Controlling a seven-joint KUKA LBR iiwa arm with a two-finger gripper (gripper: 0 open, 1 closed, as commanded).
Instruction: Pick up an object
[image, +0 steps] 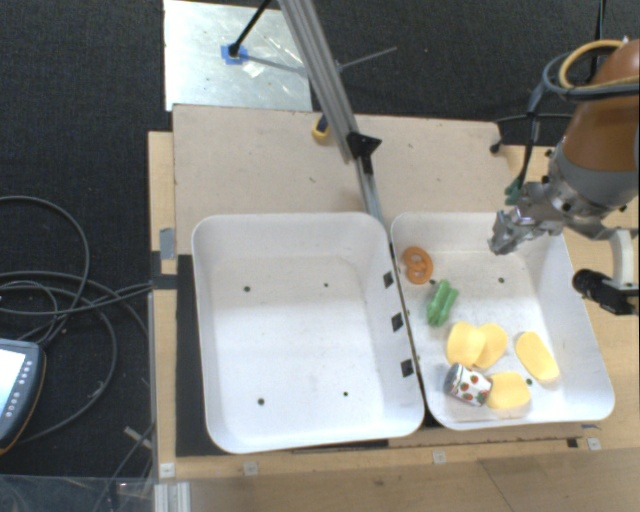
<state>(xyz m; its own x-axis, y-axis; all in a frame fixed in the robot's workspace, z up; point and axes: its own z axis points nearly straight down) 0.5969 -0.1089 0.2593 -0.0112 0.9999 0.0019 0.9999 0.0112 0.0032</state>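
Nearest the right bin's front rim lay a patterned cup among yellow pieces. Over its far edge hung the tool; I could not tell its opening.

A grey robot arm with a rounded orange band above its wrist, a yellow cable looped at its top, black cabling alongside, and a small metallic grey hand.

Materials and finish, read outward from the right bin.

Right bin: smooth white plastic, faint sheen. Inside it, yellow pieces look matt, green piece glossier. Left of it, twin bin likewise. Beneath both, bench board matt, fibrous brown. Above, gripper dull grey metal.
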